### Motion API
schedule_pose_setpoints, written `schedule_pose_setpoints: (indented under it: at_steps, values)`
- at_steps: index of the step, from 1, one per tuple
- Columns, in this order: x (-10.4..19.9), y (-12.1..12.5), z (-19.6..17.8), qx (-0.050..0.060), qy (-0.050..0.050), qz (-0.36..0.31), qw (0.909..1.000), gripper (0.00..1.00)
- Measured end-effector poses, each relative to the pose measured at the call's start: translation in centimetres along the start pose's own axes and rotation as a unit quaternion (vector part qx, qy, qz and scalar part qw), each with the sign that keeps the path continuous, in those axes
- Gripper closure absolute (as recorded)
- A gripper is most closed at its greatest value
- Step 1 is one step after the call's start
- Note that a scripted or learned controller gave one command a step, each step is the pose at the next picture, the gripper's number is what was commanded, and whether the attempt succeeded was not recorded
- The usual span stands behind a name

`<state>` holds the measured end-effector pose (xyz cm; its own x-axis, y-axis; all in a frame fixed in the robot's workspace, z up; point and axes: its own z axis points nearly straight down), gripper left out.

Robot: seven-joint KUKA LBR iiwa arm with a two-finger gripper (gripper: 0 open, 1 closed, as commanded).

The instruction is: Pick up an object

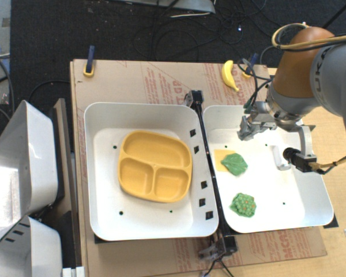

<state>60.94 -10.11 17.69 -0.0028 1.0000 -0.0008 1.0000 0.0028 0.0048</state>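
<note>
In the right bin (311, 212) lie two green objects: a flat leafy green piece (235, 164) partly over a yellow square (220, 157), and a bumpy green lump (243, 204) nearer the front. My gripper (248, 127) hovers over the back left part of the right bin, above and slightly right of the leafy piece. Nothing shows between its fingers. A yellow divided plate (155, 166) sits in the left bin (101, 212).
A yellow banana (229, 75) lies on the cardboard bench behind the right bin. A blue and yellow clamp (90, 62) sits at the bench's back left. The black divider (205, 154) runs between the bins. White tubs (23, 154) stand off to the left.
</note>
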Motion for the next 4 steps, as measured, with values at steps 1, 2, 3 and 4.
schedule_pose_setpoints:
  at_steps: [1,2,3,4]
  values:
    - [0.0,0.2,-4.7,-0.001,0.0,0.0,1.0,1.0]
    - [5.5,0.1,-3.9,0.003,0.001,-0.002,1.0,1.0]
    - [10.9,-0.4,-4.6,0.002,0.001,-0.003,1.0,1.0]
    - [16.1,-0.1,-5.8,0.001,0.001,-0.003,1.0,1.0]
